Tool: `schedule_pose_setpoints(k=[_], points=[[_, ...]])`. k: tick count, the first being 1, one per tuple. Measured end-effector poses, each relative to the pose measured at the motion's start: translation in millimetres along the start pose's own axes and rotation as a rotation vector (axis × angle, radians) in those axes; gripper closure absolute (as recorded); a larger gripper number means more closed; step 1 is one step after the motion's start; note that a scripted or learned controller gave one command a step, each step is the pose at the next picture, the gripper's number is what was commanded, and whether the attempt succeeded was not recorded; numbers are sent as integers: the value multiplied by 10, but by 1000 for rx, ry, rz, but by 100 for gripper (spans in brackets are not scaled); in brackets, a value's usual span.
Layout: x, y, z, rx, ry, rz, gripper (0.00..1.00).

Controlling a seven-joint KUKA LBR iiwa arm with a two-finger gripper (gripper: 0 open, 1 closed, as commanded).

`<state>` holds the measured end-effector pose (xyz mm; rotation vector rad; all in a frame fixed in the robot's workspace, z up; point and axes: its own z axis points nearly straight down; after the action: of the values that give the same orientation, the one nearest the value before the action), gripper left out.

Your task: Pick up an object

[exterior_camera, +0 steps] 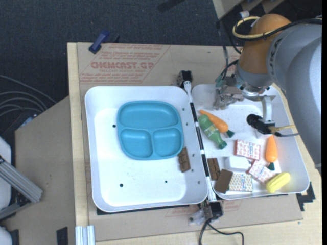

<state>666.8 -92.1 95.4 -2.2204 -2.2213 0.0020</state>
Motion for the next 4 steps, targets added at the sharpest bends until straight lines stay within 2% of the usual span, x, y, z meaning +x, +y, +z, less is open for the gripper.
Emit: schedule_pose_setpoints(k=[1, 2, 3, 4], points=[[1, -2, 3, 1, 0, 0, 0], [6, -7, 108, 1, 0, 0, 0], [7, -1, 1, 0, 0, 0, 100], [7, -2, 3, 0, 0, 0, 0]])
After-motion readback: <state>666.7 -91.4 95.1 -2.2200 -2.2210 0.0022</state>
